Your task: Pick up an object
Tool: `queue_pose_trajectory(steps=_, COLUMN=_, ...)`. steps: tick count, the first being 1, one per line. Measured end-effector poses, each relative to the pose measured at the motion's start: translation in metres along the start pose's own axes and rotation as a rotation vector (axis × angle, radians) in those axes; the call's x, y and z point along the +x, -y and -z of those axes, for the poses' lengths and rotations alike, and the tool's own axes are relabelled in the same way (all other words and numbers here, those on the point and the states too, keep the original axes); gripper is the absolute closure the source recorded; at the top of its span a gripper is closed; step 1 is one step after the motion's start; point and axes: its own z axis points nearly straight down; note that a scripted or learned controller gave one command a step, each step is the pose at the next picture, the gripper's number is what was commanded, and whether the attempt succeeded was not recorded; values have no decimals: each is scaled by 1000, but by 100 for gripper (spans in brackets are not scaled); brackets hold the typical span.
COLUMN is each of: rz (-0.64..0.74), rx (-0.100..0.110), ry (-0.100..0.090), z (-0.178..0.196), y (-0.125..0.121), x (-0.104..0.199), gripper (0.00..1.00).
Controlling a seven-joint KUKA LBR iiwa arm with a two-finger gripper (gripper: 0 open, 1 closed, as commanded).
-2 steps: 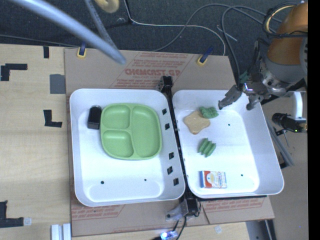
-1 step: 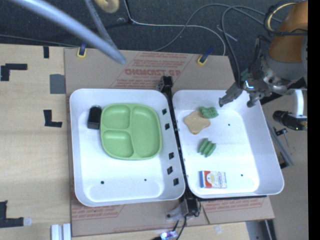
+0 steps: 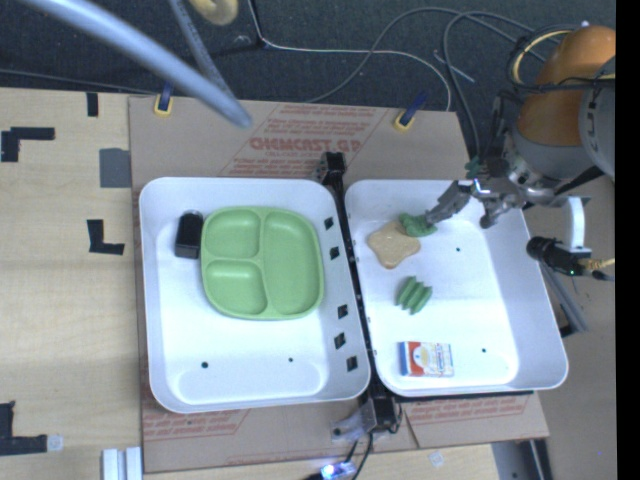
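Observation:
In the right bin lie a tan bread-shaped piece, a small green piece just behind it, a second green ridged piece near the middle, and a small white carton at the front. My gripper hangs over the back of this bin and is open. One grey finger slants down to the left, its tip right beside the small green piece. The other finger stands well to the right. Nothing sits between them.
The left bin holds a green divided plate and a small black block at its left. A black divider strip runs between the bins. Cables trail behind the bench.

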Motion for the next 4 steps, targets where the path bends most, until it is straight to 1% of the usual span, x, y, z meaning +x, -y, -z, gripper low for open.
queue_pose_trajectory(steps=1, rz=1, rx=3, ry=-1, z=-56, y=0, x=11, gripper=0)
queue_pose_trajectory(steps=2, rz=0, rx=2, ry=0, z=-108, y=11, x=8, gripper=0)
queue_pose_trajectory(steps=3, rz=2, rx=-2, ry=-1, z=-95, y=9, x=9, gripper=100)
queue_pose_trajectory(steps=4, rz=0, rx=-7, ry=-1, z=-48, y=10, x=1, gripper=100)
